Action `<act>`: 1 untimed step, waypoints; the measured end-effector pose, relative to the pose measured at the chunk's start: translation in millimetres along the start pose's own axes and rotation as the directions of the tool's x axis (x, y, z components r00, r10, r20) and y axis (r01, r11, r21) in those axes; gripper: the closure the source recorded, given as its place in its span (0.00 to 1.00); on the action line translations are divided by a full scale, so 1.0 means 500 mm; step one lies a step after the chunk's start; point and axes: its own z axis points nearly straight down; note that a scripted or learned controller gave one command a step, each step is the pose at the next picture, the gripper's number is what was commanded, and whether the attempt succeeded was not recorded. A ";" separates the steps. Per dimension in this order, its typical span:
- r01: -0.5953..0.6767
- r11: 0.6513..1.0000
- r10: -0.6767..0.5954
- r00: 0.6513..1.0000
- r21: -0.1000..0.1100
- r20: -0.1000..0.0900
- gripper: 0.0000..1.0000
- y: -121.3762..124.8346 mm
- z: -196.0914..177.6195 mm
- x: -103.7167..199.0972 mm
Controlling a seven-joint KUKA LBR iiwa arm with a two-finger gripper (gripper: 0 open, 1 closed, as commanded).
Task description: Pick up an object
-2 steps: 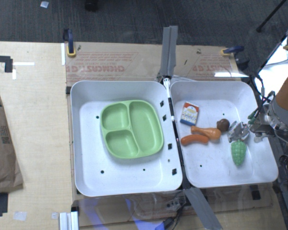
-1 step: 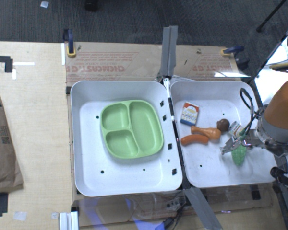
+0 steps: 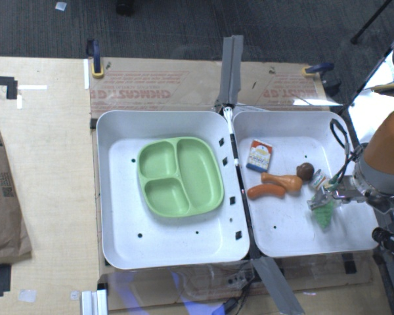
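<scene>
Camera view: in the right bin the gripper is low over a small green object. I cannot tell how the jaws stand. The object looks light and soft, maybe slippery; better to pinch its middle.

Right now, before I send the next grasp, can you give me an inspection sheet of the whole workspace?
Surface: two white bins, left bin, right bin, on a wooden bench.
Job's things: in the right bin, small box, orange sausage-like piece, orange drumstick-like piece, brown ball, green item.
Clutter: green divided plate in the left bin.
Grippers: gripper low over the green item; jaws unclear.
Cables: black cable by the arm.
Surroundings: brown paper bag, blue clamps.
</scene>
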 end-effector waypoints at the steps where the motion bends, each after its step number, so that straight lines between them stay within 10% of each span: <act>1: -0.008 1.000 0.008 1.000 -0.003 0.003 1.00 -0.020 -0.277 0.224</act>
